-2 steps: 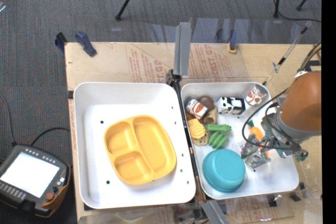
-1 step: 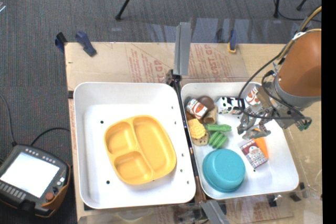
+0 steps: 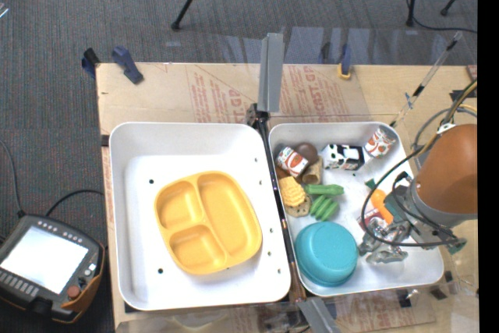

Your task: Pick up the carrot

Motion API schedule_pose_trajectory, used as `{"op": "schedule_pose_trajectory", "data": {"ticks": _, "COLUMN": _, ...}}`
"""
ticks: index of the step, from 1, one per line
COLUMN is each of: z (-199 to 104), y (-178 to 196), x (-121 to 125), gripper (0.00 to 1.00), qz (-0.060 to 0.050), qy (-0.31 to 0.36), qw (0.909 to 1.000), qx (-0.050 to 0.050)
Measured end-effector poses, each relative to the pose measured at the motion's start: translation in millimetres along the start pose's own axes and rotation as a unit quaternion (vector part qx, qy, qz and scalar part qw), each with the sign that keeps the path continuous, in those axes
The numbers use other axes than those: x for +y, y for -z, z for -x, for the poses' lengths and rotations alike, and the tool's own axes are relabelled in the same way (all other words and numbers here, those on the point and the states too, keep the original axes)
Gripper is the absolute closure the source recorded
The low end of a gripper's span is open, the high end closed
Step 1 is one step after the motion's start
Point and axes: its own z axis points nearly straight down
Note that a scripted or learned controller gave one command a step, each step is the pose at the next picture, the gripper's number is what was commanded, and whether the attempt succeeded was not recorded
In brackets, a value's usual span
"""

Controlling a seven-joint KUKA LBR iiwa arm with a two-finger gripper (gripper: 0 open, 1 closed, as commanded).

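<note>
Bench [image 3: 187, 90]: a brown board top bearing two shallow white bins side by side.
Left bin [image 3: 132, 144]: holds a yellow divided plate [image 3: 207, 222] with three compartments, lying near the bin's middle.
Right bin [image 3: 425, 277]: crowded with small things along its left and far sides.
Carrot [image 3: 380, 203]: a small orange piece with a bit of green at its far end, near the right edge of the right bin, about midway along that edge; partly hidden by the arm's cables and wrist.
Gripper [image 3: 382, 246]: low in the right bin's near right corner, just on the near side of the carrot; metal fingers point toward the bowl. Whether they are spread or closed cannot be told, and nothing is seen between them.
Arm [image 3: 448, 171]: enters over the right bin's right edge, its orange band above the wrist.
Teal bowl [image 3: 326, 253]: at the right bin's near edge, just left of the gripper.
Green beans [image 3: 323, 199]: near the bin's middle, on the far side of the bowl.
Corn [image 3: 293, 195]: just left of the green beans, by the bin's left edge.
Cans [image 3: 293, 160]: one red and white near the far left corner, another [image 3: 380, 141] in the far right corner.
Cow toy [image 3: 343, 157]: black and white, between the two cans.
</note>
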Motion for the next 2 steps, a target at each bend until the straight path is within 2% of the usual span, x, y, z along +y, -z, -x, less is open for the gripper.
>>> {"op": "schedule_pose_trajectory", "data": {"ticks": 1, "z": 2, "y": 4, "x": -3, "gripper": 0.0, "qz": -0.004, "qy": 0.001, "qw": 1.0, "qx": -0.003}}
{"op": "schedule_pose_trajectory", "data": {"ticks": 2, "z": 19, "y": -3, "x": 4, "gripper": 0.0, "qz": -0.007, "qy": -0.014, "qw": 0.9999, "qx": -0.005}}
